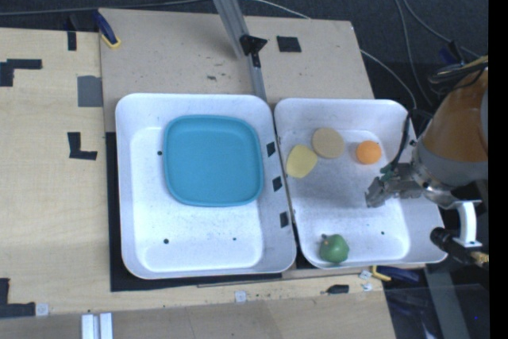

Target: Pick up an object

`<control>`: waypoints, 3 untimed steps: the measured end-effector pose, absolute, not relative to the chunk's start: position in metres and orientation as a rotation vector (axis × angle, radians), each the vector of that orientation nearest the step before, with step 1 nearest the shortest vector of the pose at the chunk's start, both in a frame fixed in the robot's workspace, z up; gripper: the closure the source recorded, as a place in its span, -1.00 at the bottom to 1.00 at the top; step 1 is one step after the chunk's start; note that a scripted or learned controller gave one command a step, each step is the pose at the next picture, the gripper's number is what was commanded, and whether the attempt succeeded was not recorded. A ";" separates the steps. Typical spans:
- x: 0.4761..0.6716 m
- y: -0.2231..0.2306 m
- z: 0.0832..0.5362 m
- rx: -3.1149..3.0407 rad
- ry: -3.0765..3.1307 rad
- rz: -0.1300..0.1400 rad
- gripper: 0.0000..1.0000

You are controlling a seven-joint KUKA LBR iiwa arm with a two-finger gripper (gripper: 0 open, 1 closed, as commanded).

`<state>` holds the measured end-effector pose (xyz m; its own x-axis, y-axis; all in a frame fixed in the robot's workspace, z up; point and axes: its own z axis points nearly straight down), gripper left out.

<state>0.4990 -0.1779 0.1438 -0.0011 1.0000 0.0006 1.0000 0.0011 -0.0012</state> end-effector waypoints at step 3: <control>0.516 -0.129 0.245 -2.216 -2.226 -0.001 1.00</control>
